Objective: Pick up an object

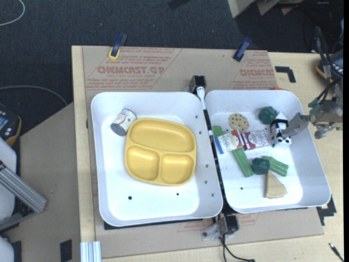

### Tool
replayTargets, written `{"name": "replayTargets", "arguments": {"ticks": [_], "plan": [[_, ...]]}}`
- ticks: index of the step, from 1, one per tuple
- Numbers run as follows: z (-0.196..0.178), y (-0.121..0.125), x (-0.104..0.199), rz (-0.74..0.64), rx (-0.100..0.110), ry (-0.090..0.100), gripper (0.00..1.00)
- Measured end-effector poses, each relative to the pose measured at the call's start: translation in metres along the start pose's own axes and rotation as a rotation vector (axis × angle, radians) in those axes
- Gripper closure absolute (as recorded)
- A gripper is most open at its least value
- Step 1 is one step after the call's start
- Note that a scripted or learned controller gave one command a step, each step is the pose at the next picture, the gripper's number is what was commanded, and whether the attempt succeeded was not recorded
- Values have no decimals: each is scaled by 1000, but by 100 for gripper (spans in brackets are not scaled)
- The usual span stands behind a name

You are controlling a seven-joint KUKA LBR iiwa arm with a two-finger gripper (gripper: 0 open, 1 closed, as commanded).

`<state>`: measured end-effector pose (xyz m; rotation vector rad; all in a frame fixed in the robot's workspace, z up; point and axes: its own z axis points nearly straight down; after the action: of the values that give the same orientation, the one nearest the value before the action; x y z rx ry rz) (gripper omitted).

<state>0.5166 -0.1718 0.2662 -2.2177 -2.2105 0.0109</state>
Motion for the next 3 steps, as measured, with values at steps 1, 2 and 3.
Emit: {"name": "replayTargets", "arguments": {"ticks": [1,2,3], "plan": [[-7,2,0,-3,-13,-3,0],[55,6,6,-3,-5,1,0],[116,8,13,-4,-6,1,0]]}}
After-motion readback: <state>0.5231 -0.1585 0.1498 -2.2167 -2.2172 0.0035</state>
